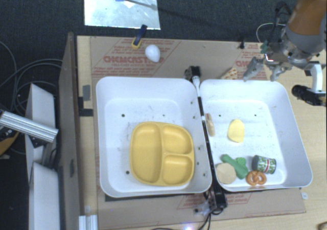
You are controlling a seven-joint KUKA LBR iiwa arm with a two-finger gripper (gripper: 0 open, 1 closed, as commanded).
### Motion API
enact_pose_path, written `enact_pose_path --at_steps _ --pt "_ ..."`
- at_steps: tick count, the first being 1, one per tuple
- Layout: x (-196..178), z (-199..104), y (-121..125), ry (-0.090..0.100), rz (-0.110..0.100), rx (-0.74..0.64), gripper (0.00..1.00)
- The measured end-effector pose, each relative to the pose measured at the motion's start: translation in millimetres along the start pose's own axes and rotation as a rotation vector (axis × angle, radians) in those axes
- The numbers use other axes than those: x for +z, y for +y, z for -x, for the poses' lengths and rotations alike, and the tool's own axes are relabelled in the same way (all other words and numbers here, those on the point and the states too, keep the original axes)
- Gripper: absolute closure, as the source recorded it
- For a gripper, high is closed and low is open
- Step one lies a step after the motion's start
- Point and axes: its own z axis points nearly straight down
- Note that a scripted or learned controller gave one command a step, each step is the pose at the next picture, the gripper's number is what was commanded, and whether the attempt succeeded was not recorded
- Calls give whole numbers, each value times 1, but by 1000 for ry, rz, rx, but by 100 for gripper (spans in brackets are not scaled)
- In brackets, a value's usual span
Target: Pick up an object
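— Gripper [263, 70] first: where is it, and what's it got?

— Your gripper sits at the upper right, above the far rim of the right bin [291, 116]. Its two fingers look spread apart with nothing between them, though they're small and a bit blurred, so take that loosely.

— And the objects you could pick?

— All in the right bin: a pale yellow piece [236, 130] near the middle, and along the near edge a green toy [234, 162], a tan disc [225, 173], a pretzel [256, 178] and a small can [264, 164], clustered close together.

— The left bin [110, 121]?

— It holds a yellow divided plate [162, 153].

— Surroundings?

— Both bins rest on printed cardboard [122, 55], with a white egg [153, 52] lying on it. Dark carpet [41, 4] lies beyond, with a shiny sheet [122, 4] and cables [20, 78] at your left.
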Motion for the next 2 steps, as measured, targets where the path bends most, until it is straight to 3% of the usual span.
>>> enact_pose_path --at_steps 1,2 --pt "69 -7 -102 3 -13 5 0" --pt "170 -29 -88 1 -1 -1 0"
